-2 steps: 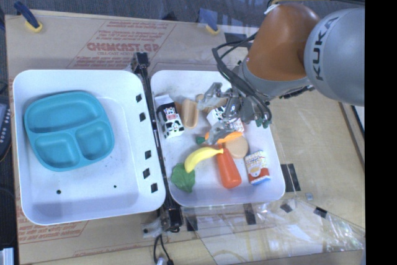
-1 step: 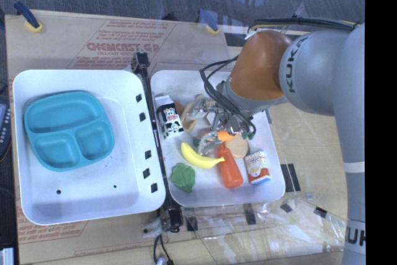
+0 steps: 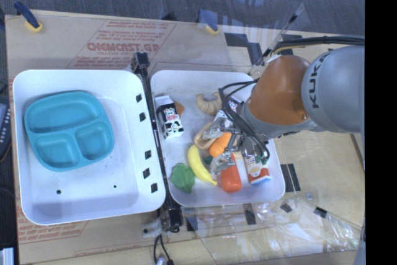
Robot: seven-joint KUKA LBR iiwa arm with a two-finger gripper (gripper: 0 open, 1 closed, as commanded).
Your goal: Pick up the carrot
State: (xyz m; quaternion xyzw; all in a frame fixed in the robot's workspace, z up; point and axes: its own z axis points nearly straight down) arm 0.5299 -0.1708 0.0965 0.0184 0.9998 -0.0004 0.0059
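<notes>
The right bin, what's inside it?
In the right bin: a carrot under the gripper, a banana, broccoli, a cow-print carton. The arm covers the bin's far right corner.

Fixed overhead camera, angled down.
Looked from above the bench [image 3: 186, 40] at a slant, took in both white bins [image 3: 37, 208] side by side, with floor beyond the far edge.
</notes>
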